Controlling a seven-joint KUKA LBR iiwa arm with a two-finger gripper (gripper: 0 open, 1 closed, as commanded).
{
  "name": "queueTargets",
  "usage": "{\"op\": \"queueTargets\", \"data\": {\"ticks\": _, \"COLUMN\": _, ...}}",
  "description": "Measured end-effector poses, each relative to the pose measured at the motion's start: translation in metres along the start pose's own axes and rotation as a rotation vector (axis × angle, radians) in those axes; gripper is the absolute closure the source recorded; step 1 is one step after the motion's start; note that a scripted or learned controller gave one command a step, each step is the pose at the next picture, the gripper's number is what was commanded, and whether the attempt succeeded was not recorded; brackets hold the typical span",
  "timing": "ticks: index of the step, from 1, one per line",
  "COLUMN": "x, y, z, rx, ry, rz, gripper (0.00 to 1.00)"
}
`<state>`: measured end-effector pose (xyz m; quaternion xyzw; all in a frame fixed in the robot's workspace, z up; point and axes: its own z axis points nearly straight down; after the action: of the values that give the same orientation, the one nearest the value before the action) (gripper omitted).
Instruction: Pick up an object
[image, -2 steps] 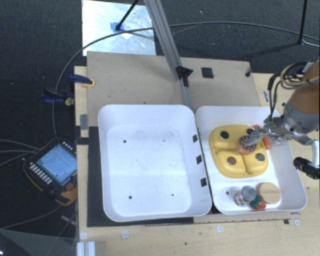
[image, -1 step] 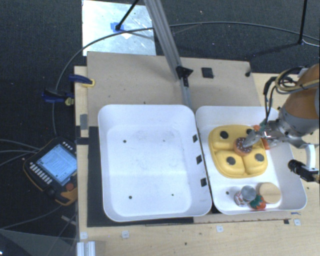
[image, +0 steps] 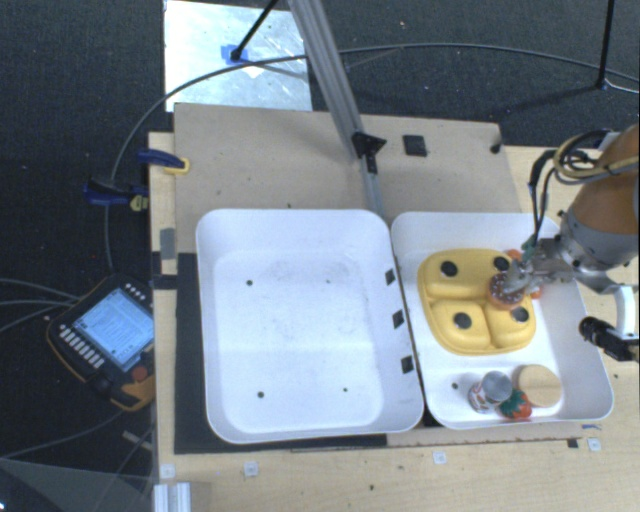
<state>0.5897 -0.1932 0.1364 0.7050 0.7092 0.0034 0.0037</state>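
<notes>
gripper sits right over the yellow tray in right bin, w/ small objs lying toward the front edge; can't tell grip state.

Dark carpeted floor, tan wooden bench, grey pole, cables, teach pendant at left

No legible text, labels or numbers anywhere; teach pendant screen glows blue with content too small to read; small can label print unreadable.
</notes>
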Motion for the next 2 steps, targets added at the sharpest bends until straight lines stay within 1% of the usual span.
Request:
{"op": "queueTargets", "data": {"ticks": 1, "x": -0.003, "y": 0.004, "z": -0.065, "rx": 0.001, "ry": -0.003, "rz": 0.000, "gripper": 1.00}}
{"op": "queueTargets", "data": {"ticks": 2, "x": -0.003, "y": 0.006, "z": -0.096, "rx": 0.005, "ry": -0.001, "rz": -0.001, "gripper": 1.00}}
